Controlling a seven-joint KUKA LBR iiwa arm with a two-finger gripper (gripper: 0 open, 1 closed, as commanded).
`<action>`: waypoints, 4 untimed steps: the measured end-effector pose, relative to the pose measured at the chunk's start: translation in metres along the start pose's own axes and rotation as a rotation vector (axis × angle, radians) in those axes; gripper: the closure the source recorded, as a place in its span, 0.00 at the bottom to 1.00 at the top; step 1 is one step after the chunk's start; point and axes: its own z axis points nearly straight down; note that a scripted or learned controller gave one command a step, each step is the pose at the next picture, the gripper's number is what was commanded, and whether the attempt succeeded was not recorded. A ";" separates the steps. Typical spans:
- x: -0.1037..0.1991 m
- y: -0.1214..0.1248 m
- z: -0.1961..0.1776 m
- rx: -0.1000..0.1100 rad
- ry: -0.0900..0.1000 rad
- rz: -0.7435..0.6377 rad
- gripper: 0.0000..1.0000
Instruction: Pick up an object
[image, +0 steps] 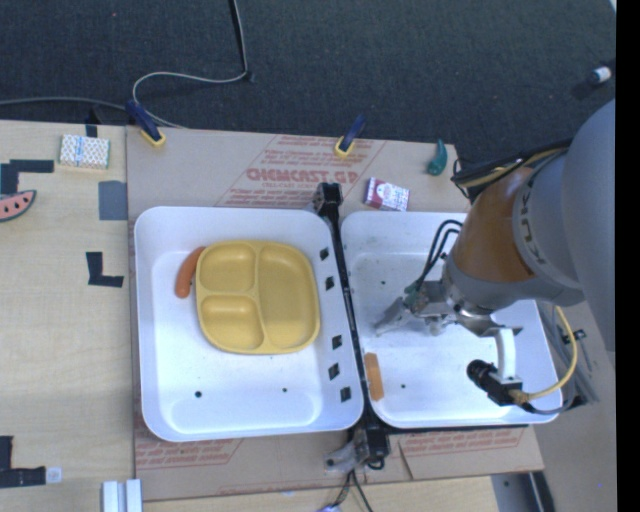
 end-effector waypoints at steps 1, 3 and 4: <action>-0.002 0.020 0.019 0.006 0.003 0.001 0.00; -0.003 0.021 0.010 0.001 0.000 0.000 0.00; -0.001 0.020 0.001 0.003 0.003 -0.001 1.00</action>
